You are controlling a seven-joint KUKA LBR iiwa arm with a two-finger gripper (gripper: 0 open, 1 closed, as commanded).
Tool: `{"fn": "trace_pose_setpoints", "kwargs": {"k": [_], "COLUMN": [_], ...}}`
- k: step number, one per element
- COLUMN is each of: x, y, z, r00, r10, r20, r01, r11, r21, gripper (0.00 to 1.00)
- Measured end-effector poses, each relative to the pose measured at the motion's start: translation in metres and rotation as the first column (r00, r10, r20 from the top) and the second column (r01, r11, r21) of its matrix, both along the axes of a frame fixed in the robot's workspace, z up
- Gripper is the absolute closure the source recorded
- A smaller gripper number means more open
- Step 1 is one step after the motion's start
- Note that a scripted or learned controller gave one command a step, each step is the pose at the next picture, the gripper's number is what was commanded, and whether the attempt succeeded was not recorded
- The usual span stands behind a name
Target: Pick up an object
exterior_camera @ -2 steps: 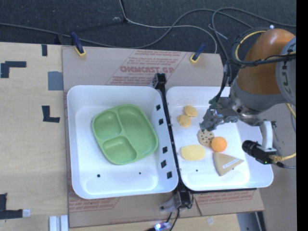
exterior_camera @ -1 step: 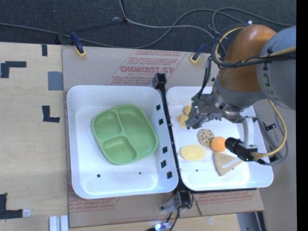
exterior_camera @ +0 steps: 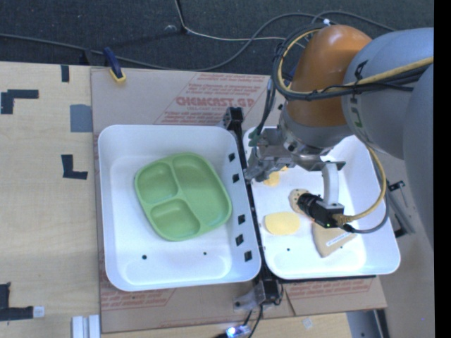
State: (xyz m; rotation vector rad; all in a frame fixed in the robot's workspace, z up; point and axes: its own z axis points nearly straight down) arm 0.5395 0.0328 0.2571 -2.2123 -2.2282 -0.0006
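The hand (exterior_camera: 271, 166) sits low in the right bin (exterior_camera: 377, 259), beside a yellow piece (exterior_camera: 282, 223); whether it grips anything, I cannot tell.

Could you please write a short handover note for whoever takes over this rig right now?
Gripper: low over the upper left corner of the right bin, next to the divider between the bins. I cannot tell how the jaws stand, and nothing is visibly held.
Things: a green divided plate lies in the left bin. In the right bin lie a yellow round piece, a tan wedge, and a small yellow piece just below the gripper.
Done: nothing lifted yet.
Left: grasp one object and raise it; the small yellow piece looks closest.
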Motion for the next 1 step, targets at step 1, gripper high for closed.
{"fn": "trace_pose_setpoints", "kwargs": {"k": [1], "x": [0.0151], "y": [0.0520], "z": [-0.0196], "r00": [1.000], "r10": [-0.001], "r20": [-0.002], "r01": [0.001], "r11": [1.000], "r21": [-0.002], "gripper": [1.00]}}
